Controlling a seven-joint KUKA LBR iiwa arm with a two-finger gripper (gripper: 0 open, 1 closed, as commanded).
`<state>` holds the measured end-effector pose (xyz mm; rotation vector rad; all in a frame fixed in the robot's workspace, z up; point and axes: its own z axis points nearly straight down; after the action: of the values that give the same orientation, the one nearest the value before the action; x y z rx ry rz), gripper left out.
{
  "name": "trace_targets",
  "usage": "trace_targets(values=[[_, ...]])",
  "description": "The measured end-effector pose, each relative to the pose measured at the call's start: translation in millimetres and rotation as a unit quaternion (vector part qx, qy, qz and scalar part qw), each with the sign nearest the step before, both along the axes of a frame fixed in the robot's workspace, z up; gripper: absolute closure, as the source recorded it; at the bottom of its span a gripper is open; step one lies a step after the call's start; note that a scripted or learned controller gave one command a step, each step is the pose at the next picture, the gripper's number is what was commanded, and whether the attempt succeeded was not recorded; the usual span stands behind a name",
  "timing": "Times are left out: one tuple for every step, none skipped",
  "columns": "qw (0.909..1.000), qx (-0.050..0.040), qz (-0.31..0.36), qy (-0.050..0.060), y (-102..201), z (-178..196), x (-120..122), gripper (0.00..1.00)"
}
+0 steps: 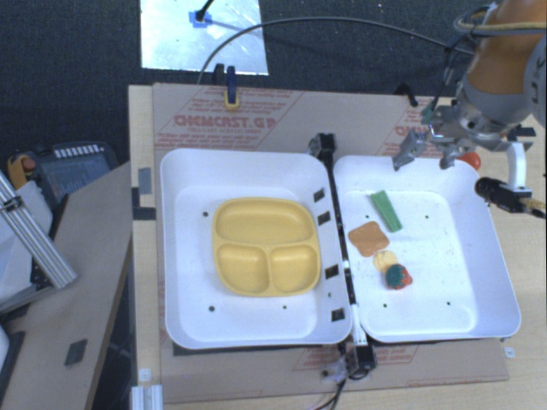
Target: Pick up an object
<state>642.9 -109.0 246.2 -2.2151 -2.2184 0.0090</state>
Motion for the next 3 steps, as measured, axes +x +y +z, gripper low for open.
trace_targets(values=[[1.0, -0.0005, 0.001, -0.005, 0, 6, 2, 0.0], [1.0, -0.0006, 0.0, -0.004, -4, -38, -3, 0.0], [1.0, -0.0005, 0.0, -0.004, -5, -80, -2, 0.0]])
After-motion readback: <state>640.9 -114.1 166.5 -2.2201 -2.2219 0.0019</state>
